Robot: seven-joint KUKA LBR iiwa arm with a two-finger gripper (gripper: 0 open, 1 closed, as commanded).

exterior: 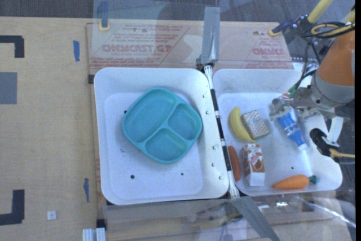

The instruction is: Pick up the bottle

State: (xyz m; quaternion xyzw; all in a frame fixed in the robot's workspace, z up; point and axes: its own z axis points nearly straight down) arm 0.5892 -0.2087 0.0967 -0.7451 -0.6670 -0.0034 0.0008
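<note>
The bottle (293, 127) lies in the right bin (254, 77). It has a blue label at its upper end and a white body running down to the right, towards the bin's front corner. My gripper (294, 108) hangs over the bottle's blue end, under the grey wrist and orange band. It is open, with one finger on each side of that end and not closed on it. The bottle rests on the bin floor.
In the right bin, a banana (238, 125) and a speckled block (255, 123) lie left of the bottle. A sausage (234, 162), a small carton (254, 163) and a carrot (292, 182) are near the front. A teal divided plate (162, 125) sits in the left bin (113, 178).
</note>
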